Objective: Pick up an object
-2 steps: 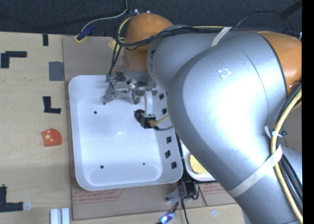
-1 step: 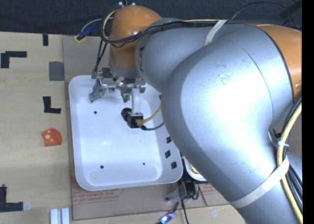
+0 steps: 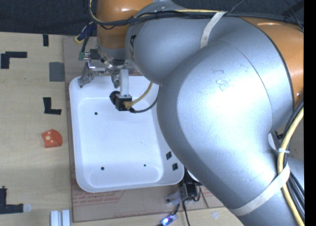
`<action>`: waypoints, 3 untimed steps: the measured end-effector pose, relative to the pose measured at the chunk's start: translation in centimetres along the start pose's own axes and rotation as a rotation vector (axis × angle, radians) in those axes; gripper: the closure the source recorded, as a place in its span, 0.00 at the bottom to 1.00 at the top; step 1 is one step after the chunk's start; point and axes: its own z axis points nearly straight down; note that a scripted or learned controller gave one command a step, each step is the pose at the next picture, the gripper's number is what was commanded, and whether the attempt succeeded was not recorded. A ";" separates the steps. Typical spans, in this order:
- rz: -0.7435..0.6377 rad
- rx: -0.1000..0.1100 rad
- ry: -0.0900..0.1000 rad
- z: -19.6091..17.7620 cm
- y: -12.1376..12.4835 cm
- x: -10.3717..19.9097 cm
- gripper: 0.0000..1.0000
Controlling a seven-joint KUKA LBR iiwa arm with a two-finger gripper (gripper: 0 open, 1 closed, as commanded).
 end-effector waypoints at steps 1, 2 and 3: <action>0.000 0.006 -0.006 -0.7 -0.1 -0.3 1.00; 0.002 -0.011 0.002 -15.1 0.2 0.2 1.00; 0.001 -0.004 0.000 -22.6 0.0 0.2 1.00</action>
